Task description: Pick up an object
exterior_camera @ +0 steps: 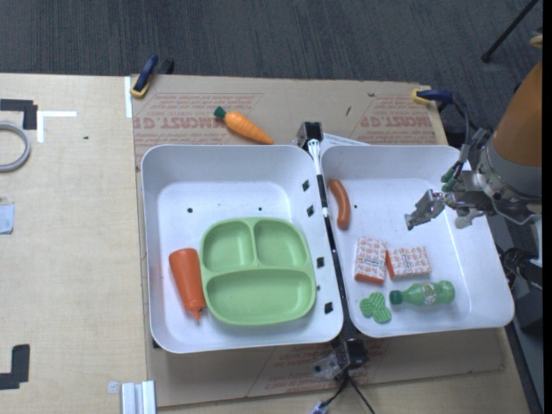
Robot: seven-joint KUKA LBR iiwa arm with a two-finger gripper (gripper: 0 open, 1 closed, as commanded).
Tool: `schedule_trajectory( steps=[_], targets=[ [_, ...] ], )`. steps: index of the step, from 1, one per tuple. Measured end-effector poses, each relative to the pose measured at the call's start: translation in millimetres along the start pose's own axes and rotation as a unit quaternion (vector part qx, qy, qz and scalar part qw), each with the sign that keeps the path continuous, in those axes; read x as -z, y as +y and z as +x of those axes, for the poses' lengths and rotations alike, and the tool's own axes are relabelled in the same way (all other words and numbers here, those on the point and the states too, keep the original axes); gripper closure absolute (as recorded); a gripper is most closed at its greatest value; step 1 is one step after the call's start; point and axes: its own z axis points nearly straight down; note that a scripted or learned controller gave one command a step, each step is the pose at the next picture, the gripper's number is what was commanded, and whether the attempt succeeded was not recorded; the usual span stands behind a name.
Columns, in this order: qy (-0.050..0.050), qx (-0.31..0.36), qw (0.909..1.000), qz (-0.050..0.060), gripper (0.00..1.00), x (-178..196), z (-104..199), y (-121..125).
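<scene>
Claw [440, 207] hangs above right bin [483, 313].

a pale wood table [69, 257] fills the left and centre of the frame, with a brown cardboard sheet [285, 110] laid over it. dark grey carpet [259, 20] runs across the top. black tape marks [17, 110] sit at the table's left edge.

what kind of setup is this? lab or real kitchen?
Most likely a robot lab bench, not a kitchen: two white bins clipped together on cardboard, toy food such as a plastic carrot and a green divided plate, and a robot gripper above the right bin.
</scene>
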Motion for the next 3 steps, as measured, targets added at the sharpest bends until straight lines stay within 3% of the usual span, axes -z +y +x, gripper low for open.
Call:
schedule_trajectory(
  steps=[1,2,3],
  targets=[
    [0.001,0.046,0.9989,0.000,0.00,-133,7,-39],
    [-0.002,0.062,0.9981,-0.007,0.00,-143,24,21],
    [0.000,0.155,0.9880,0.000,0.00,-49,125,50]
  ],
)
